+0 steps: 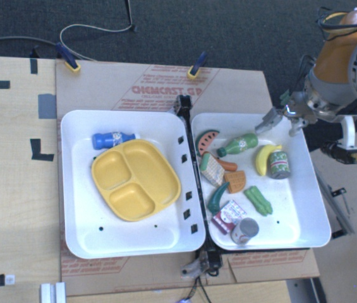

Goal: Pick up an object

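Two-finger gripper (282, 120) hangs over the top-right corner of the right white bin (311, 197), fingers spread apart with nothing between them. Just below it lie a yellow plastic banana (264, 159), a green-labelled can (280, 165) and a green plastic bottle (237, 145), none touched; further toys are strewn lower in the same bin. Left white bin (77, 188) carries a yellow divided plastic tray (135, 178) and a blue bottle (112, 139).

A brown cardboard sheet (159, 90) with red lettering lies under both bins, held at its far edge by two yellow-and-blue clamps (69, 57). A thin cable (96, 27) loops across the dark carpet (229, 17) beyond.
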### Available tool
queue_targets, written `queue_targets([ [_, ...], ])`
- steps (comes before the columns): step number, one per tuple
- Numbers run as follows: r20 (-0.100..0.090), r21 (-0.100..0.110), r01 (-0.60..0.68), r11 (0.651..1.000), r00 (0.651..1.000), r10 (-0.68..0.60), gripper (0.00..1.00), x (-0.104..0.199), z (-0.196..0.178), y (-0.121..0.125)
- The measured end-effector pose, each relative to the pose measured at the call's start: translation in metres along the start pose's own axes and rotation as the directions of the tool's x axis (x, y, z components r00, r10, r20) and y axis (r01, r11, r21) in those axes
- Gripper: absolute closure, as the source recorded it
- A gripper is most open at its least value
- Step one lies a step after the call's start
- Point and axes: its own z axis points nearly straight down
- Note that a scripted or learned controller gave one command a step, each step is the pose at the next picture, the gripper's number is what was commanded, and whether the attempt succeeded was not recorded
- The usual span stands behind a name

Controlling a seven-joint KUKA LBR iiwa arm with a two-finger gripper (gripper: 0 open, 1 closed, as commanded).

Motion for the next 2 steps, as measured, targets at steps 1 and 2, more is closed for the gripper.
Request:
queue_targets([
  [1,0.001,-0.004,0.002,1.0,1.0,-0.002,0.0,0.05,0.112,0.032],
  [2,0.004,-0.005,0.003,1.0,1.0,-0.003,1.0,0.05,0.102,0.032],
])
